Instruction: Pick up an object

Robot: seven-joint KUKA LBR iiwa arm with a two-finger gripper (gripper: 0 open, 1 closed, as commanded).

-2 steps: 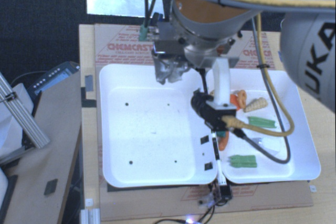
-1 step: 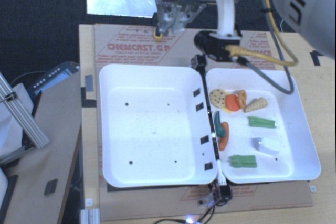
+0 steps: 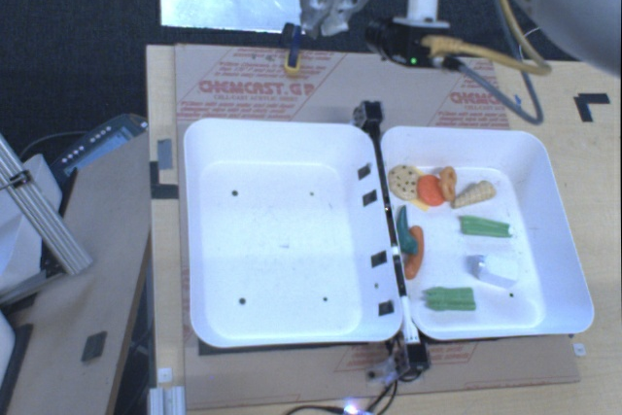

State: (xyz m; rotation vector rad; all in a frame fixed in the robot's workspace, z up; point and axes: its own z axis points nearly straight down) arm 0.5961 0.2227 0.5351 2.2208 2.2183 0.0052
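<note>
Gripper (image 3: pixel 326 15) hung high over the far edge of the desk (image 3: pixel 243 78), well back from both bins; its metal fingers pointed down but were blurred tog., so I couldn't tell if they were apart or shut, & nothing showed betw. them. It looked parked up there to keep clear of the camera's line to the bins; that's my guess.

All the pickable stuff sat well below & to the right of the gripper, in the right bin (image 3: pixel 559 209): a cookie (image 3: pixel 403 180), a tomato (image 3: pixel 431 190) touching it, a cone-shaped piece (image 3: pixel 473 194) just beside; nearer me a green bean (image 3: pixel 484 227), a pale wedge (image 3: pixel 491 270), a green block (image 3: pixel 449 299); a carrot (image 3: pixel 413 251) lay against the divider wall. Left bin (image 3: pixel 282 238) sat straight below the gripper. Items were loosely scattered, prob. so each could be taken singly; the green block stood apart from the rest & seemed the easiest pick. No grasp begun yet.
</note>
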